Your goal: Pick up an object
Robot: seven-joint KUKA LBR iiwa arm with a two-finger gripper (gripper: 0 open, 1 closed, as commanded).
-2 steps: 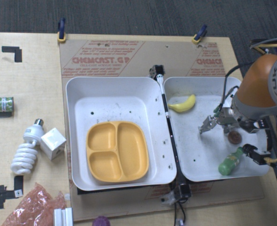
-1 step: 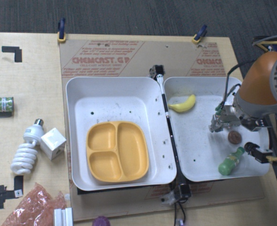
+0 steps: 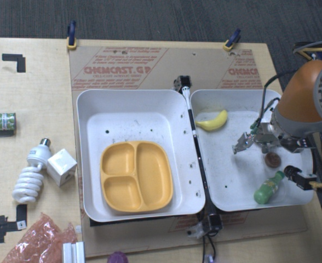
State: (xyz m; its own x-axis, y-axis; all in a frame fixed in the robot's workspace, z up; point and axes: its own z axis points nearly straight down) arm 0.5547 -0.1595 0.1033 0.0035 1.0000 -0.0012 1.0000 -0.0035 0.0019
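The right bin [image 3: 226, 193] holds a yellow banana [image 3: 212, 121] near its far left corner. A small brown round object [image 3: 272, 159] lies toward the bin's right side. A green bottle [image 3: 268, 187] rests on its side near the front right. My gripper [image 3: 243, 144] hangs over the middle of this bin, right of and below the banana and left of the brown object. It touches none of them. The grey arm with its orange band [image 3: 306, 92] reaches in from the right.
The left bin [image 3: 90, 125] holds a yellow divided plate [image 3: 136, 175]. On the bench to the left lie a white spiral light bulb [image 3: 30, 171], a white cube [image 3: 61, 166], a green can [image 3: 3, 122] and a red mesh bag [image 3: 38, 240].
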